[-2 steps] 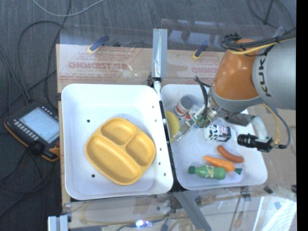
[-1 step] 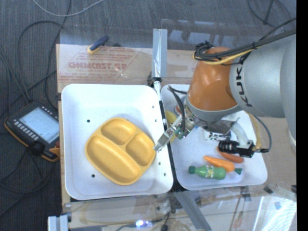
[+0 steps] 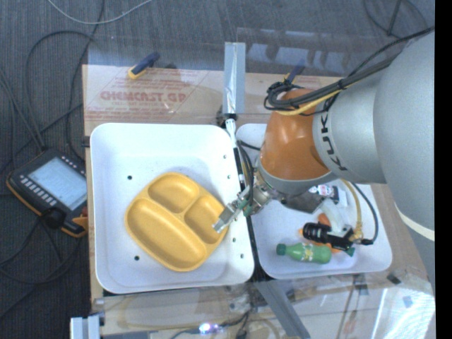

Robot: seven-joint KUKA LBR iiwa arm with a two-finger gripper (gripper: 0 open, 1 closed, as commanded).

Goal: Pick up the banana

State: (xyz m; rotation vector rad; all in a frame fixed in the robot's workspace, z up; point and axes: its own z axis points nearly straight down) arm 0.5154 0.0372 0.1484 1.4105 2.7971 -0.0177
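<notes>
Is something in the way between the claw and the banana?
I cannot tell where the banana lies. The claw hangs over the right edge of the yellow plate in the left bin. The arm covers much of the right bin, next to the green bottle, so a blocker cannot be ruled out.

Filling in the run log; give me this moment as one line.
hand over yellow tray's right edge, left bin | green bottle in right bin | banana: cannot tell
</notes>
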